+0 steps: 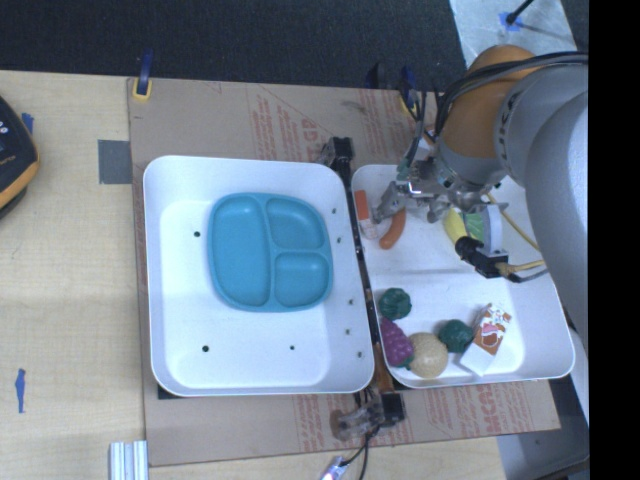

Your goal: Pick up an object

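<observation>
Two white bins [160,268] sit on the worktop. The left bin holds one blue divided plate [270,250]. The right bin [530,308] holds two dark green pieces [394,303], one purple piece [396,344], one beige ball [428,354], one orange piece [393,230] and one small carton [491,330].

Blue divided plate [270,251] centred in left white bin [170,268]; yellow-black device [12,163] at left edge.
</observation>
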You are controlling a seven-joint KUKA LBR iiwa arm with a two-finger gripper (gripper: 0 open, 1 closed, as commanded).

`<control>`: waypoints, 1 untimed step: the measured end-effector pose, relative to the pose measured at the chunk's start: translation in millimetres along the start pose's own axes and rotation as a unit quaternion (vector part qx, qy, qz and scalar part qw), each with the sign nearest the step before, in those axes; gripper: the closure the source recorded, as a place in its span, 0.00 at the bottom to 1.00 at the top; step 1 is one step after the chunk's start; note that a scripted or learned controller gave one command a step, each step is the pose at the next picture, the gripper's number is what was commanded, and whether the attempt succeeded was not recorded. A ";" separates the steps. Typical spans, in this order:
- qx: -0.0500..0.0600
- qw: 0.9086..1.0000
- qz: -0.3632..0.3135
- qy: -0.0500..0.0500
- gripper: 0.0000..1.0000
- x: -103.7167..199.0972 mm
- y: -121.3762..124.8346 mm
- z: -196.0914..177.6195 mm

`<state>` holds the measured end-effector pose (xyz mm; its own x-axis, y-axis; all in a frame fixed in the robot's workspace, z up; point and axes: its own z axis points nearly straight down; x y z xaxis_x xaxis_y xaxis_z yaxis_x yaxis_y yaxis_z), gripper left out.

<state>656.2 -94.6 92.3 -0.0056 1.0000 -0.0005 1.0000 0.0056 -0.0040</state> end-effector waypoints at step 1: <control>0.000 1.000 0.000 0.000 0.00 1.3 -0.1 -0.2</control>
<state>656.2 -93.2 92.4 -0.0047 1.0000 -0.0009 1.0000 0.0047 -0.0043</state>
